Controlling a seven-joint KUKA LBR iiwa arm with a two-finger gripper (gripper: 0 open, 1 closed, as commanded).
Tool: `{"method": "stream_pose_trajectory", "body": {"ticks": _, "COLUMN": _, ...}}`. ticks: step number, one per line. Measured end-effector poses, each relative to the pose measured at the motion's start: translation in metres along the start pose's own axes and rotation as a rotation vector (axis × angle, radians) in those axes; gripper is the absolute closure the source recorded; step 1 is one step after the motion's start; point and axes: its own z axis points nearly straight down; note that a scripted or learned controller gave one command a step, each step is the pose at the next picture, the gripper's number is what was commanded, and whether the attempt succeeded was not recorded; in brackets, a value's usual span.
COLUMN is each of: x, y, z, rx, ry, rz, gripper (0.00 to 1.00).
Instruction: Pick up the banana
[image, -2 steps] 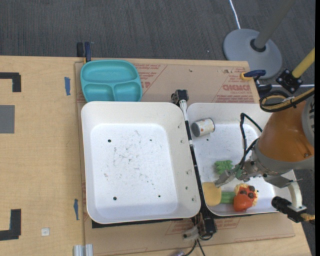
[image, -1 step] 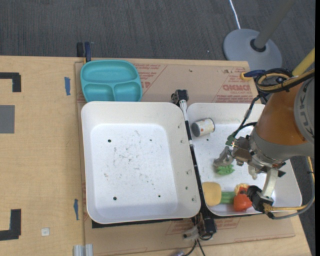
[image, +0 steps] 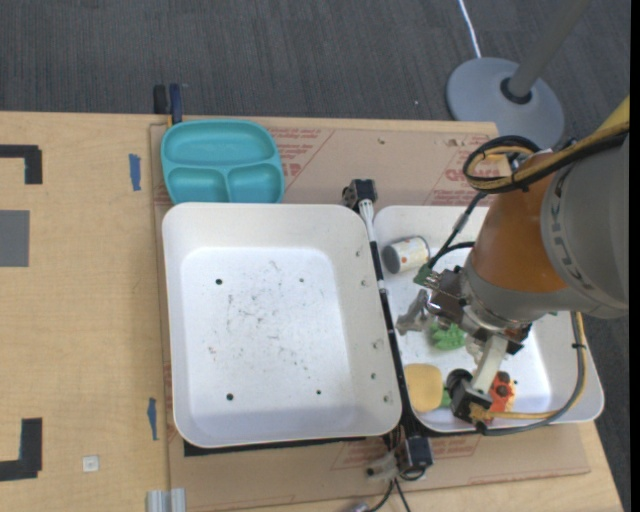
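A pale yellow, rounded object (image: 424, 386), which looks like the banana, lies in the right bin (image: 560, 395) near its front left corner. My gripper (image: 413, 319) hangs over the left half of that bin, a short way behind the yellow object and apart from it. Nothing shows in its grasp. The grey arm with its orange band (image: 510, 240) covers much of the bin's right side.
A white cylinder (image: 405, 253) lies at the back of the right bin. A green object (image: 448, 337) sits just right of the gripper, and a small orange object (image: 501, 390) lies near the front. The left bin (image: 200, 240) and a teal divided tray (image: 222, 160) are also in view.
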Motion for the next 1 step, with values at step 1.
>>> {"method": "stream_pose_trajectory", "body": {"ticks": 1, "x": 0.0440, "y": -0.0237, "z": 0.0025, "rx": 0.004, "ry": 0.000, "rz": -0.561, "gripper": 0.00}}
